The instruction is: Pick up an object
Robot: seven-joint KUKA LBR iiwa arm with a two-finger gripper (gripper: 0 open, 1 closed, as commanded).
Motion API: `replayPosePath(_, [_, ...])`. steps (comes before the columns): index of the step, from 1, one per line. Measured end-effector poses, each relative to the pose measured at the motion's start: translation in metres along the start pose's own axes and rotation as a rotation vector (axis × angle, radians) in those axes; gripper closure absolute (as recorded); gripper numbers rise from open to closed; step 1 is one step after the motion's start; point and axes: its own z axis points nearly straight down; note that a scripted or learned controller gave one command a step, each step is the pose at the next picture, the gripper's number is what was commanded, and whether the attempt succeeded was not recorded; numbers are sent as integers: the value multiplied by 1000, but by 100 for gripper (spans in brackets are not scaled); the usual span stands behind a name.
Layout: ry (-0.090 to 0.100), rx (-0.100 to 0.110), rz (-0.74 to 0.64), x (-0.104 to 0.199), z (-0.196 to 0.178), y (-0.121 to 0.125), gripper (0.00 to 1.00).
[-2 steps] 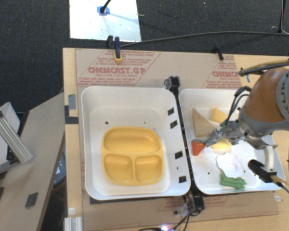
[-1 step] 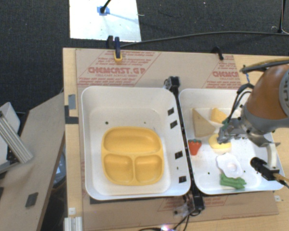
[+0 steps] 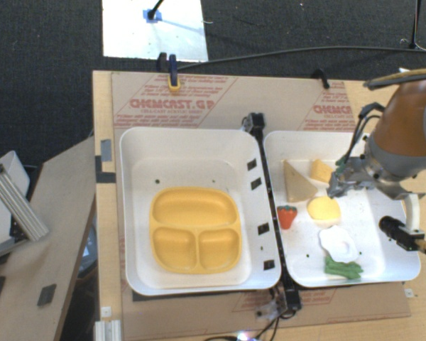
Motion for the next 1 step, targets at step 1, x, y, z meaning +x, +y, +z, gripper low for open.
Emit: replayPosePath(1, [0, 0, 0, -2, -56, -8, 100])
